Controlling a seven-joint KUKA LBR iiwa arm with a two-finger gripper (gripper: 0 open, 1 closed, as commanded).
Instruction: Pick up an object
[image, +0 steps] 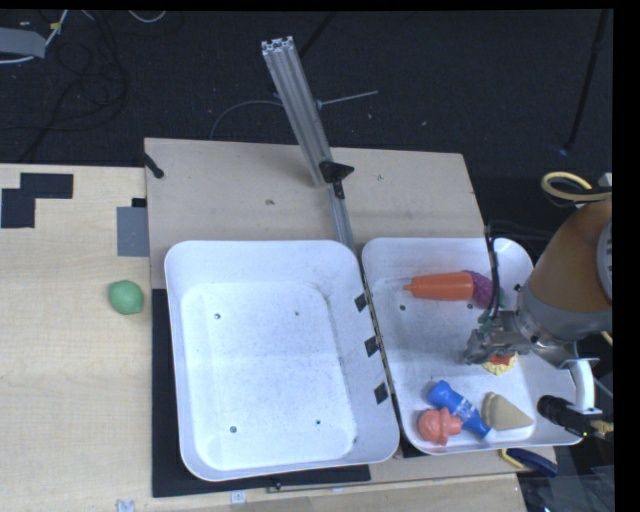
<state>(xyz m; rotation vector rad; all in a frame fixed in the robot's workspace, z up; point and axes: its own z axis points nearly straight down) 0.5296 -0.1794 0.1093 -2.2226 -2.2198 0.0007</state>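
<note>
Green ball (126, 297) at frame left, outside the bins. Right bin (400, 400): orange carrot-like toy (441, 287) lies lengthwise left-right, just up-left of the gripper (490, 346). Gripper low over a small yellow piece (500, 364); grip state unreadable.

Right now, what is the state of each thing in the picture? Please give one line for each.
Long orange carrot-shaped toy: lying flat, right bin, far part.
Small blue toy: lying in right bin, touching the pink toy.
Pink lumpy toy: resting at right bin's near edge.
Beige wedge-shaped piece: lying in right bin.
Round green ball: resting on bench, outside bins.
Pincer: low over right bin.
</note>
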